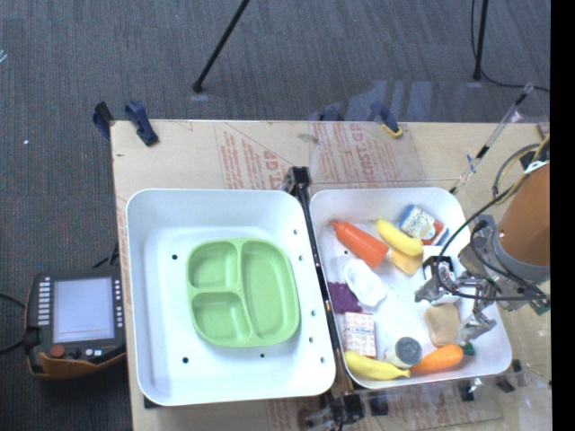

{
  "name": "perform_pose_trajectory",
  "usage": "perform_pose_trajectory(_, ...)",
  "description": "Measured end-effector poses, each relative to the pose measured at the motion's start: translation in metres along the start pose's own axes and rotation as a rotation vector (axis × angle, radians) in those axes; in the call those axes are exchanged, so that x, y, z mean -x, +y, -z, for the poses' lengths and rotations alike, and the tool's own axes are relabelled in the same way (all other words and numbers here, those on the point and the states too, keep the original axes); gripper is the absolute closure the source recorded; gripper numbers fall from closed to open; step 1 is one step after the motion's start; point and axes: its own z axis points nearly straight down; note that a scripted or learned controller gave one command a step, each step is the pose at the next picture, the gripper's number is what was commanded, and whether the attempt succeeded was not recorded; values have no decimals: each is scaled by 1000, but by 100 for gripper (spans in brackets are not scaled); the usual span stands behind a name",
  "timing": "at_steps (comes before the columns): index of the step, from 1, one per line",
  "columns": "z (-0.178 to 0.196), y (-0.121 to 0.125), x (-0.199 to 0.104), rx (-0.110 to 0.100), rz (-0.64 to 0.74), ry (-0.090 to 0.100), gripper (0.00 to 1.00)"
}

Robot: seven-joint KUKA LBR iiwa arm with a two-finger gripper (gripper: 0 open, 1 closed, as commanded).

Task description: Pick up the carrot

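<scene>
Claw (456, 305) hangs spread wide, gripping nothing, just above the carrot (437, 358).

divided plate (243, 292) in left bin (148, 241), carrot (360, 242) in right bin (359, 197), tool (456, 305) seemingly above right bin

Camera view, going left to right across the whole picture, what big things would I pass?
Teach pendant → left bin with the green divided plate → right bin → gripper on the grey arm.
</scene>
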Motion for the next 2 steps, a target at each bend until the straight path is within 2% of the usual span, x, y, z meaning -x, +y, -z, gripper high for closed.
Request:
perform_pose_trajectory(1, -31, 9, -5, -18, 204, -25, 0)
perform_pose_trajectory(2, -32, 31, 1, -13, 655, -15, 0)
